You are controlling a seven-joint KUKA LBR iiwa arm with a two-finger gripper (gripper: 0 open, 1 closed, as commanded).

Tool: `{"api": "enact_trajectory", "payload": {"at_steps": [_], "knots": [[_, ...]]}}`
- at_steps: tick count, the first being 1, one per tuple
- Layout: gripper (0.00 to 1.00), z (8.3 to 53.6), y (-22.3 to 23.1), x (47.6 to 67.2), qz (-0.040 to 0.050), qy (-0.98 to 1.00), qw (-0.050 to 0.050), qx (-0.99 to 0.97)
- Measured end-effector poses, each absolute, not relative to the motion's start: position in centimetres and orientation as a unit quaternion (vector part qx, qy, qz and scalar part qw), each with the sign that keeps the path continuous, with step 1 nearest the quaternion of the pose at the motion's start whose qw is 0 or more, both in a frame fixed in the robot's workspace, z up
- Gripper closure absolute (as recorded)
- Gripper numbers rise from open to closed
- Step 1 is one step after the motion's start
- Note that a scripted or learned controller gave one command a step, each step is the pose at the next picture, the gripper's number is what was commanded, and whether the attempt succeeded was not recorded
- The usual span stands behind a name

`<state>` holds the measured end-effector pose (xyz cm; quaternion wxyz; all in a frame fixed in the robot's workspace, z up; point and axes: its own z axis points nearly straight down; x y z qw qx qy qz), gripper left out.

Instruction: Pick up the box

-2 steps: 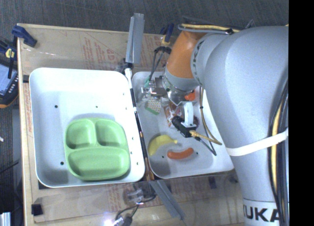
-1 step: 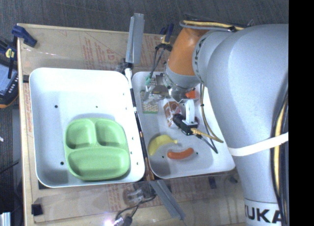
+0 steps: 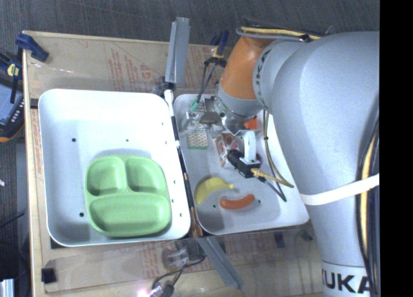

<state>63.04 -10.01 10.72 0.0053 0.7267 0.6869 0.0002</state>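
Bench (image 3: 97, 63) — two bins (image 3: 48, 160), one box (image 3: 198, 138)

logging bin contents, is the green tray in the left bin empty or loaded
Empty. All three compartments of the green tray show bare green surface, and it lies flat in the left bin.

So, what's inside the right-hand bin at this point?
A banana, a red sausage and a small green-checked item lie in the right-hand bin. The arm covers the bin's far and right parts, so anything beneath it is hidden.

Wooden bench (image 3: 97, 57), left bin (image 3: 61, 160), right bin (image 3: 287, 213)
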Motion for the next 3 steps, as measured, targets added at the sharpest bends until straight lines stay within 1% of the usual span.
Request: {"api": "enact_trajectory", "payload": {"at_steps": [1, 2, 3], "knots": [[1.0, 11.69, -10.02, 63.05, 0.0003, 0.687, 0.005, 0.726], [0.0, 11.69, -10.01, 63.05, 0.0002, 0.687, 0.005, 0.726], [1.0, 12.66, -10.01, 63.07, 0.0008, 0.687, 0.004, 0.726]]}}
